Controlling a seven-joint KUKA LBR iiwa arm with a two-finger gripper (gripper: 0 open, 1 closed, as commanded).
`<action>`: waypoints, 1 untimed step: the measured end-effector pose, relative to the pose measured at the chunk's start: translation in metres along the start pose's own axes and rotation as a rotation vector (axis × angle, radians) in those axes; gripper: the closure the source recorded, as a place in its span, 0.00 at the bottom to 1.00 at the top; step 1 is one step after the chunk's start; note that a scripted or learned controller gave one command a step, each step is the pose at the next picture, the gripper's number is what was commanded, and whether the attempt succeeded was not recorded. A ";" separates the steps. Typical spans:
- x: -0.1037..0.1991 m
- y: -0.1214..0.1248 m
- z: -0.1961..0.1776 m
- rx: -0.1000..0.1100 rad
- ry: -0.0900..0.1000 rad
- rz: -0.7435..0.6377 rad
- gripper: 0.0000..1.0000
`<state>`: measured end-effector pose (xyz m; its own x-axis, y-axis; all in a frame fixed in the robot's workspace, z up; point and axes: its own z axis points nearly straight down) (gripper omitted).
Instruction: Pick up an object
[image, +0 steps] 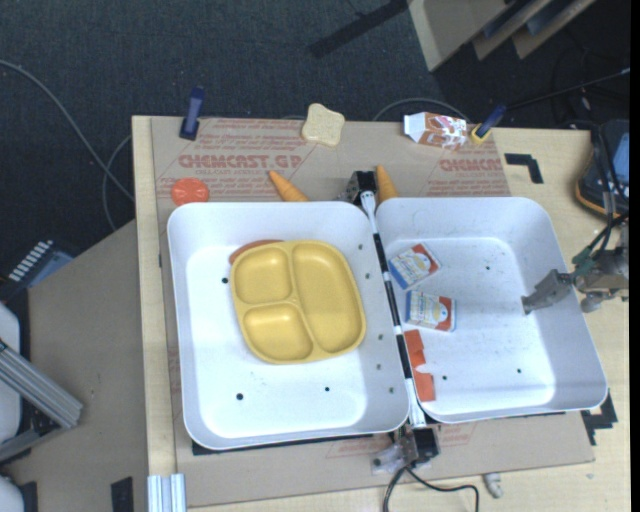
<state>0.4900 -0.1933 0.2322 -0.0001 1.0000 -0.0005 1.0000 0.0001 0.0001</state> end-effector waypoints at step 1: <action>0.059 0.066 0.143 -0.010 0.000 -0.001 0.00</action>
<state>0.5559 -0.1348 0.0896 -0.0008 1.0000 -0.0009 1.0000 0.0008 0.0098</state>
